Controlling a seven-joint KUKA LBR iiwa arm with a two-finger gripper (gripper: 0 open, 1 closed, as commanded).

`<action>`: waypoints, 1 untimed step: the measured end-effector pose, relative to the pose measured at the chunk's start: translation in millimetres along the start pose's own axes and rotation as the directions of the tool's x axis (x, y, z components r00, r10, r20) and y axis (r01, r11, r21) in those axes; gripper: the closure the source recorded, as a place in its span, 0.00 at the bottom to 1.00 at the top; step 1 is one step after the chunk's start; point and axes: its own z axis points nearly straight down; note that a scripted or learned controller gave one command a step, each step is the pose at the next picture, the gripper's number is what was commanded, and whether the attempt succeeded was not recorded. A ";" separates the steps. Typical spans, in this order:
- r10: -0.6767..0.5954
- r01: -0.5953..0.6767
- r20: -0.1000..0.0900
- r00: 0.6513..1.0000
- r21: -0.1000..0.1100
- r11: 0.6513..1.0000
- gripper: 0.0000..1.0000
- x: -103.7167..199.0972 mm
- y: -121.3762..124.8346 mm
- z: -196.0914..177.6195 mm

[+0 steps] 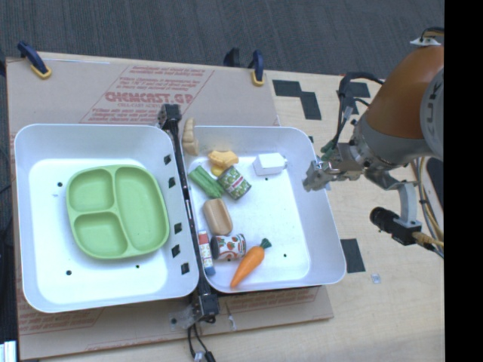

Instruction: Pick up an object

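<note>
The right bin (321, 232) holds several small items. A white block (269, 164) and a yellow piece (223, 157) lie near its far side. A green can (235, 183) and a green vegetable (202, 181) sit just below them. A tan bread-like piece (218, 217) lies at mid-bin. A small can (230, 245), an orange carrot (249, 264) and a red-and-white tube (204, 249) lie near the front. My gripper (317, 176) hangs over the bin's right rim, right of the white block, with nothing seen in it.
The left bin (30, 277) holds a green divided plate (117, 210). A small tan figure (189, 136) stands at the far end of the divider between the bins. Blue clamps (256, 66) pin the cardboard sheet at the back. Bare bench lies right of the bins.
</note>
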 end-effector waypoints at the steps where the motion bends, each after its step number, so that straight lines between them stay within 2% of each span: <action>1: 0.000 0.000 -0.001 1.000 0.004 1.000 1.00 -14.8 -54.3 29.9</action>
